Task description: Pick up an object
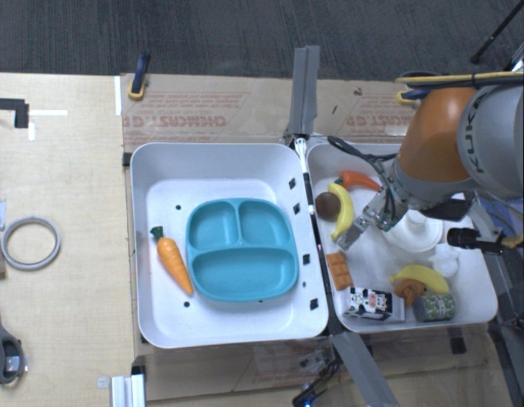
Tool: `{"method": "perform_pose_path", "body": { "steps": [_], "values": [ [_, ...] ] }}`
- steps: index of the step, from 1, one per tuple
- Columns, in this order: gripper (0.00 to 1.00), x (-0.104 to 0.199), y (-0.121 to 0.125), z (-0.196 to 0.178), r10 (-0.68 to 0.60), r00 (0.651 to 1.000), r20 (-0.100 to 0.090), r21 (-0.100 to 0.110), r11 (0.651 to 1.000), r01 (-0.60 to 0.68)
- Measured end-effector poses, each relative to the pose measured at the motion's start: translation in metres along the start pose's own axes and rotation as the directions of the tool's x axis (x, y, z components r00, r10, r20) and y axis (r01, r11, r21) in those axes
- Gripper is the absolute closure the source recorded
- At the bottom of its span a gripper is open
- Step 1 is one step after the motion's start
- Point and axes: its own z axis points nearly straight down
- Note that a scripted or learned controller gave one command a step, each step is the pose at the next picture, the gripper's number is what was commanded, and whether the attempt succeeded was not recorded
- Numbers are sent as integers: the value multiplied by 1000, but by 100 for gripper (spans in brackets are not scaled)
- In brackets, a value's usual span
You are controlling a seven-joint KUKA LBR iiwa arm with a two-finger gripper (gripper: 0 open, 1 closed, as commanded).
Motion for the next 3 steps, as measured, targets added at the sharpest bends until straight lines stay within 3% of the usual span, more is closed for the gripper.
{"method": "perform_pose_path", "body": {
  "steps": [1,2,3],
  "values": [
    [0,-43,34,0,181,984,0,4,984,-181],
    [100,-43,35,-10,176,984,5,2,984,-176],
    [100,-40,74,-132,169,986,5,-1,986,-169]
  ]
}}
